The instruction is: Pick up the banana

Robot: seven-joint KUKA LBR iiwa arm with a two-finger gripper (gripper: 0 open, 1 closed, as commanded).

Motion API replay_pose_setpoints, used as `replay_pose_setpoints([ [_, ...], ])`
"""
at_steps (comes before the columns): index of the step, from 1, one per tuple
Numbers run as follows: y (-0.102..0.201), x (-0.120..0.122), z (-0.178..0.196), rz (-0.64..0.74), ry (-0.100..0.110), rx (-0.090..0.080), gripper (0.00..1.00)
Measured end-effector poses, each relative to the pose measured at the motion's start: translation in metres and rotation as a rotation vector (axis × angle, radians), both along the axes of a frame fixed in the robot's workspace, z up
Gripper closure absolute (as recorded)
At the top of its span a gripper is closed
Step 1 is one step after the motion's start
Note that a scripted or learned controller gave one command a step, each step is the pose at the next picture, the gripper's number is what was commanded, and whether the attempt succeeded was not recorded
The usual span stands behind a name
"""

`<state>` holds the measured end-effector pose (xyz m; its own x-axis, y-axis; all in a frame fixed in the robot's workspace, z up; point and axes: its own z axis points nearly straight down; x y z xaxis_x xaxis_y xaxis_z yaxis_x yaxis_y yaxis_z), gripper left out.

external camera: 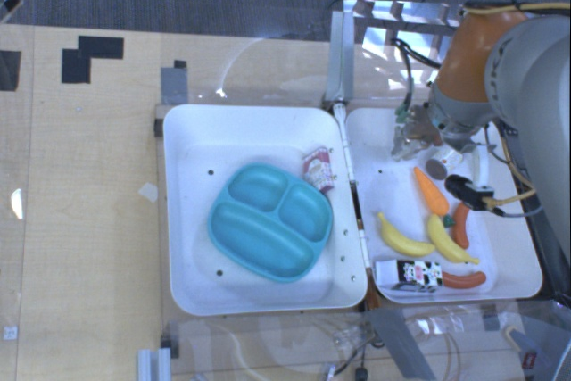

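Two bananas (403,237) lie untouched in the right bin (375,147), beside a carrot (431,191). Above them, near the bin's far end, hangs the pincer (412,141), its state unclear. Descent, grasp and lift all remain.

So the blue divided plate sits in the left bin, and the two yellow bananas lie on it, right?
Not quite. The camera view shows the blue divided plate in the left white bin, but the two yellow bananas lie in the right white bin, beside an orange carrot, not on the plate.
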<state>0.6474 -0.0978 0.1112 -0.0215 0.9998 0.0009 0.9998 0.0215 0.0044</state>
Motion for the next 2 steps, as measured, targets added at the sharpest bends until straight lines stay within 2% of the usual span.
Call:
replay_pose_setpoints([
  [1, -0.0714, -0.0575, 0.0592, -0.144, 0.004, -0.002, 1.0],
  [2, -0.0709, -0.0575, 0.0586, -0.144, 0.005, -0.001, 0.0],
])
